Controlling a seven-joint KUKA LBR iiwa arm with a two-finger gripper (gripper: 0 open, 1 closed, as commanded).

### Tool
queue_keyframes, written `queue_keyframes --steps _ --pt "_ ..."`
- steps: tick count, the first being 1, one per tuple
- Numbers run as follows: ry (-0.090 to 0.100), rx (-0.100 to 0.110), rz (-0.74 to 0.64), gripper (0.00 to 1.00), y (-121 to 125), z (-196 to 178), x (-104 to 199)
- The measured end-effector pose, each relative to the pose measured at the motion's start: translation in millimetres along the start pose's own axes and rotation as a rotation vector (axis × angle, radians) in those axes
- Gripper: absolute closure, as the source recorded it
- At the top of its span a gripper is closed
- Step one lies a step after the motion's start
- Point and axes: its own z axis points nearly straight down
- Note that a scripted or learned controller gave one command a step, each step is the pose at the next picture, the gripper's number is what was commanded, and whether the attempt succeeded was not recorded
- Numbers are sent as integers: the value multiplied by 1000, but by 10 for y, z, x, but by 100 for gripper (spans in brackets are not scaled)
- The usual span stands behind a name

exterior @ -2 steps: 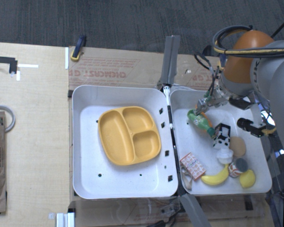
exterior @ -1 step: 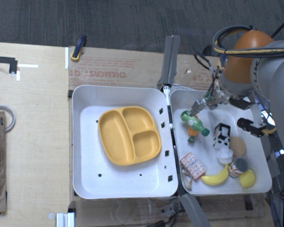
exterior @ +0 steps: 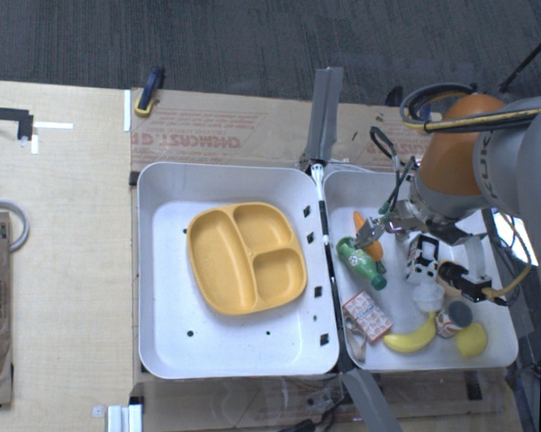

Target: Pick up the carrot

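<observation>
Reaching in from the right, the grey arm (exterior: 488,157) hangs over the right bin (exterior: 506,351), the left bin (exterior: 151,277) holding a yellow divided plate (exterior: 246,254). The gripper (exterior: 374,231) sits low at the right bin's upper left, right over the carrot (exterior: 366,237), an orange root lying with its long axis slanting from upper left to lower right, touching the green bottle (exterior: 361,265). Whether the jaws stand apart or clamped on it I cannot tell; they look to straddle its middle
</observation>
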Motion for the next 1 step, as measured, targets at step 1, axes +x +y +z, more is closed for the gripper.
queue_keyframes --steps 1 --pt "-1 -2 4 100 3 -100 -13"
